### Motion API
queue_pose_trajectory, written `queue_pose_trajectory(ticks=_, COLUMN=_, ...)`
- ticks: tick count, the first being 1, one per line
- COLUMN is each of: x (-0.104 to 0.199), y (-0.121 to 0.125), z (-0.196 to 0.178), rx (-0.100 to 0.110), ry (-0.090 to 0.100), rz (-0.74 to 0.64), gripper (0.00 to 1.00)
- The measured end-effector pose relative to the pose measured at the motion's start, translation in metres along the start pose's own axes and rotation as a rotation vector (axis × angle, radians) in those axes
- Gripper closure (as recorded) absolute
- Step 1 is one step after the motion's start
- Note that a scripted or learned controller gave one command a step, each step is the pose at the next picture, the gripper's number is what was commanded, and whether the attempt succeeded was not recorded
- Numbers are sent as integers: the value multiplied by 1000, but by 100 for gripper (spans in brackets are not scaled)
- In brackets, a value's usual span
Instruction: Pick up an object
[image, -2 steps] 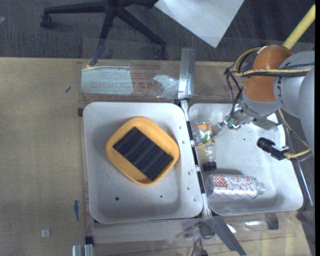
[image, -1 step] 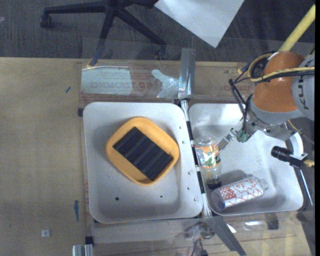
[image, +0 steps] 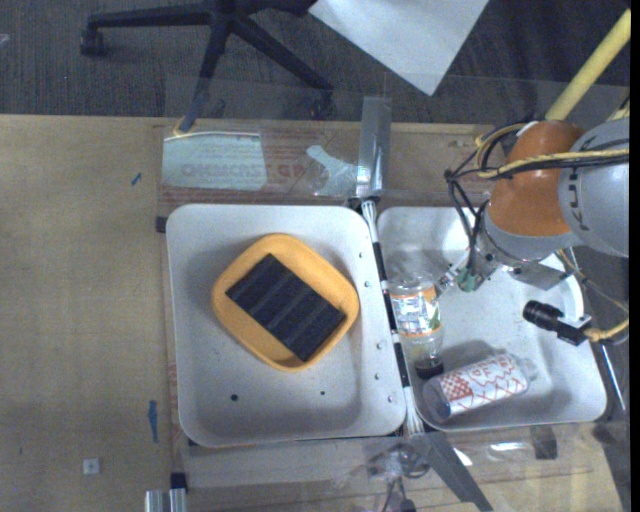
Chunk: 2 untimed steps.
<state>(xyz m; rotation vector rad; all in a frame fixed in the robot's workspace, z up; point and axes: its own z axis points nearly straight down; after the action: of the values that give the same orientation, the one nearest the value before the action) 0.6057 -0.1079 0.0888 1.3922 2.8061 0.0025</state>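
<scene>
A clear plastic bottle (image: 415, 315) with an orange label and a black cap lies along the left wall of the right bin (image: 592, 392). A red-and-white patterned cylinder (image: 481, 382) lies on its side near that bin's front. In the left bin (image: 192, 330) rests a yellow rounded block with a black ribbed top (image: 285, 300). My gripper (image: 462, 278) hangs under the orange-banded wrist (image: 528, 200), over the right bin, just right of the bottle's upper end. The wrist hides much of the gripper.
A metal divider (image: 374, 150) stands behind the gap between the bins. A plastic-wrapped flat package (image: 215, 160) lies on the bench behind the left bin. Black cables (image: 470, 175) loop beside the wrist. A small black cylinder (image: 545, 316) juts out over the right bin.
</scene>
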Motion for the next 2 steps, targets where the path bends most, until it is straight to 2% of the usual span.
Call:
queue_pose_trajectory(ticks=1, x=-21, y=37, z=1, rx=0, ry=0, rz=147, gripper=0)
queue_pose_trajectory(ticks=2, x=16, y=-9, z=0, rx=-1, ry=2, rz=79, gripper=0)
